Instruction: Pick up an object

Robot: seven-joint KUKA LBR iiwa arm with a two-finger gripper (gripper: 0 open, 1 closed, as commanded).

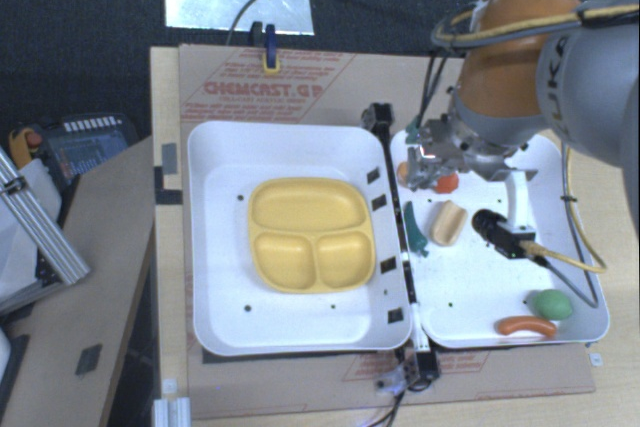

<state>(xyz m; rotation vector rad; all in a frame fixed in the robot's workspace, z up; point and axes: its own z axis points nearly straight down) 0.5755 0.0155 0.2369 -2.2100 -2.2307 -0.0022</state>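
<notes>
My gripper (432,171) hangs low over the far left corner of the right bin (470,310), under the grey and orange arm. A small red piece (446,183) lies right beside the gripper, and an orange piece (403,172) shows at its left; whether either is touched is unclear. A tan bread-like piece (447,222) lies just in front of the gripper. A thin teal item (412,229) rests along the bin's left wall. Near the front right corner lie a green ball (551,304) and an orange-red sausage (526,325).
The left bin (215,215) holds a yellow divided plate (310,233). A black clip strip (392,215) runs along the shared wall between the bins. The arm covers the back of the right bin.
</notes>
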